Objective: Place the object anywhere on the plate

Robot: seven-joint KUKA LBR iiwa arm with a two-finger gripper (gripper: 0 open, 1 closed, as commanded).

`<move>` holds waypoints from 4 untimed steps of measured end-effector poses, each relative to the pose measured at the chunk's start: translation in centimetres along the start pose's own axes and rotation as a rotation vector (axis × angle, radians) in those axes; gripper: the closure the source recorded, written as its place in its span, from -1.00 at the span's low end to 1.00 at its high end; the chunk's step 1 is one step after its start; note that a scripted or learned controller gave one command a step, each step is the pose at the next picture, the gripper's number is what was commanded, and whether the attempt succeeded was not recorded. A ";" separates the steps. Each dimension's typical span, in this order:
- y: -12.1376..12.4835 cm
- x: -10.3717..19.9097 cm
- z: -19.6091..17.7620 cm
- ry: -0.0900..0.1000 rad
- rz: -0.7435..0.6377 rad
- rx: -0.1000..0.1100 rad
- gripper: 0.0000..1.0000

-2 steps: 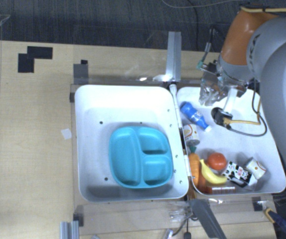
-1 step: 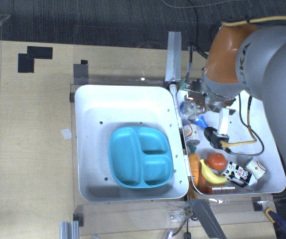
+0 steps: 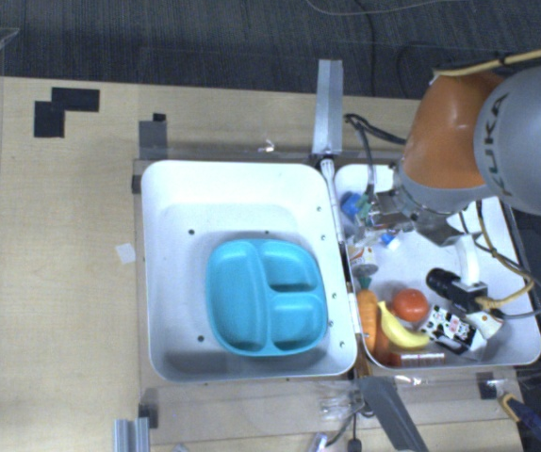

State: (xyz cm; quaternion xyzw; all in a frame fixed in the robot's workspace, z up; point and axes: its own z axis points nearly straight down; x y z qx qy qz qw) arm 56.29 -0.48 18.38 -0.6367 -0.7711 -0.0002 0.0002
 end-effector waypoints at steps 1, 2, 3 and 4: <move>-0.4 7.8 0.0 0.000 -0.048 0.001 1.00; 0.5 5.7 0.0 0.000 -0.369 -0.002 1.00; 4.0 2.5 -0.1 -0.001 -0.500 -0.004 1.00; 1.7 3.3 -0.1 -0.001 -0.961 -0.003 1.00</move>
